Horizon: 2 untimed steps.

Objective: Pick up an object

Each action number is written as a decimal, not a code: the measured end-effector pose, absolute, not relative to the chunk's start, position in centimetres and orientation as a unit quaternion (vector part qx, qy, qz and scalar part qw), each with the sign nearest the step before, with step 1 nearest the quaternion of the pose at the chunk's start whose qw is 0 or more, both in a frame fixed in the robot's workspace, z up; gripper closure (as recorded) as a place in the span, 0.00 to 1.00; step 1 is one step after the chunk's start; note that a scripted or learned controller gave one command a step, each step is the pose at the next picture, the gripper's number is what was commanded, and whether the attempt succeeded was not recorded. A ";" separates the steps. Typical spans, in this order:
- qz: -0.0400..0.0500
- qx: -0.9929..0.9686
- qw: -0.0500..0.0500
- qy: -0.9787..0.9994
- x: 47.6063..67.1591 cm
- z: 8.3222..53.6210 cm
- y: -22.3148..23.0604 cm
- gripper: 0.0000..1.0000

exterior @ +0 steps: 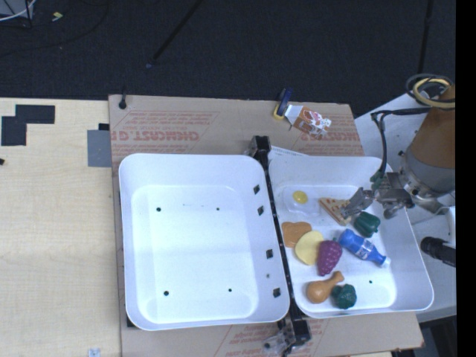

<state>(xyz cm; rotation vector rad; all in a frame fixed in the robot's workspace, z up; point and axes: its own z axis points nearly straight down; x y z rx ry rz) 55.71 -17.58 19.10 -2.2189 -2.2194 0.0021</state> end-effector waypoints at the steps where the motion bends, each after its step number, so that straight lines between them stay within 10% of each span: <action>1: 0.000 -0.707 -0.001 -0.707 62.5 10.1 -15.5 0.00; 2: 0.000 -0.706 -0.004 -0.708 64.6 9.2 -13.5 0.00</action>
